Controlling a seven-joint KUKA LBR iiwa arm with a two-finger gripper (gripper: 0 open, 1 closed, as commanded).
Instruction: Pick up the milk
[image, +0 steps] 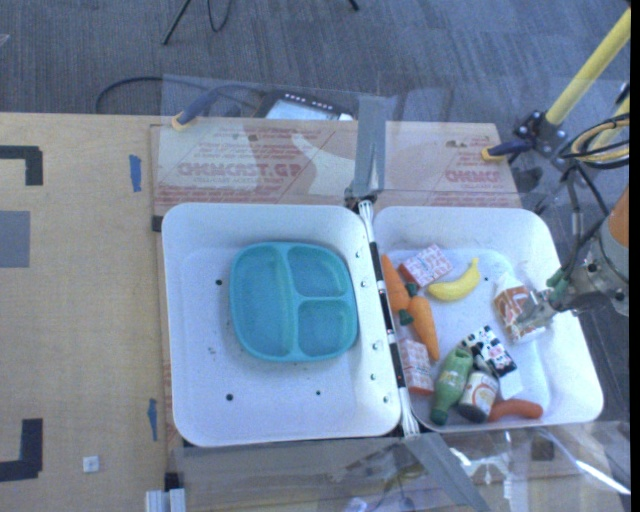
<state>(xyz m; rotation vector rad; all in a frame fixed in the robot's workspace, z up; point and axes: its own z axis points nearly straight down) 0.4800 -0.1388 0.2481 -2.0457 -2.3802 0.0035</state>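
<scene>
Tightly, milk (493, 353) sits btwn green bottle (451, 377) & bread pkg (520, 312); fingers (551, 293) state unclear.

Red lettering runs across the two clear panels behind the bins, well to the left of the claw (551, 292) and above it. On the left panel (240, 168) the word looks like "CHEMCAST", followed by smaller characters too blurred to read. The right panel (470, 172) carries the same sort of red print, only partly legible. Labels on the small packages in the right bin (575, 372) are too small to read.
</scene>
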